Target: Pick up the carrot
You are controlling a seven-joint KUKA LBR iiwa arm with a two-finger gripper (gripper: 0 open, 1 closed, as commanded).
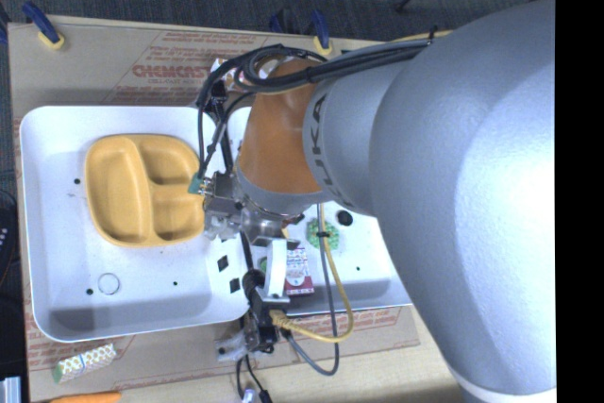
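Nearest to us, on the bare desk in front of the yellow tray and outside both bins, an orange sliver lies along the picture's lower edge. We take it for the carrot, though too little of it is visible to be sure. Just behind it, still nearer than the tray, lies a small green-and-white packet. If that sliver is the carrot, it sits beyond the bin walls, which would make it an awkward target for a reach aimed at the bins. The tray itself rests flat in the left bin, its compartments facing up. To the right of the tray, past the wall shared by the bins, the arm comes in low over the right bin. Its orange band is beside the tray's far corner. The pincer hangs beneath the wrist next to the tray's right rim, and we cannot tell whether it is spread or pressed together. A small red-and-white carton lies in the right bin, right of the tray and slightly nearer. We judge the pick not yet made.
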